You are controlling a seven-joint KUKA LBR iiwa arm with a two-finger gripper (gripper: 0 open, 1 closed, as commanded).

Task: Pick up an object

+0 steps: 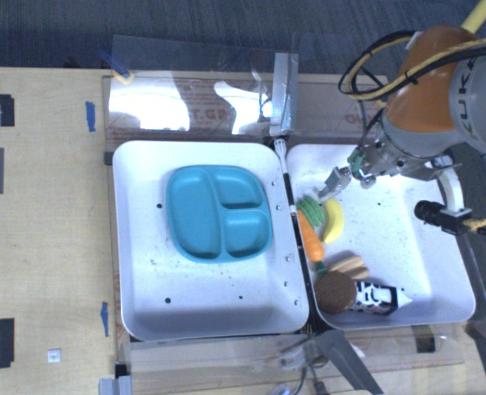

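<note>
Bench [37,220] of pale wood bearing two shallow white bins side by side. The left bin [136,286] holds a blue divided tray [219,212] lying flat near its middle. The right bin [423,278] holds a cluster of small things along its left wall: a yellow banana [334,220], a green vegetable [311,211] and an orange carrot [312,240] lying close together, and nearer the front wall a brown round thing [335,291], a tan wooden piece [347,264] and a black-and-white toy [378,296]. The arm [436,81], grey with an orange band, reaches over the far right corner of the right bin. The gripper [335,181] slants down and left, its tip just above the green vegetable and banana; the angle does not show whether its fingers are open or closed, and nothing is seen between them. Step in hand, as a judgement: approach, with the grasp not yet made. The next move likely calls for a short descent onto the banana or the vegetable. The crowding of these things against the wall may hinder a clean hold.
</note>
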